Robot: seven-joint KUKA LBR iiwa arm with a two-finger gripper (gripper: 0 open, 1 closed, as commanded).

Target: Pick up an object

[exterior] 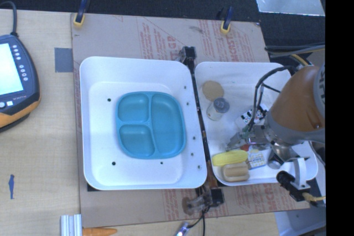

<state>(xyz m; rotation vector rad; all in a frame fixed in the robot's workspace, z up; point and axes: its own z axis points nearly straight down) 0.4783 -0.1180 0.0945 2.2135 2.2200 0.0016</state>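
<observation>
The arm, with its orange band (296,99), reaches in from the right over the right bin (243,70). My gripper (246,140) hangs low in that bin's front half, just above a yellow banana-shaped object (228,158) and a tan bread-like piece (235,172). A small printed card (256,160) lies right beside them, partly under the wrist. Farther back are a clear bottle with a grey cap (217,108) and a flat tan disc (212,89). A small black-and-white object (246,117) sits near the gripper's far side.
The left bin (94,119) holds a blue divided plate (150,124). A teach pendant (14,77) lies on the bench at far left. Clamps (81,12) pin the cardboard sheet at the back. Cables loop beside the arm.
</observation>
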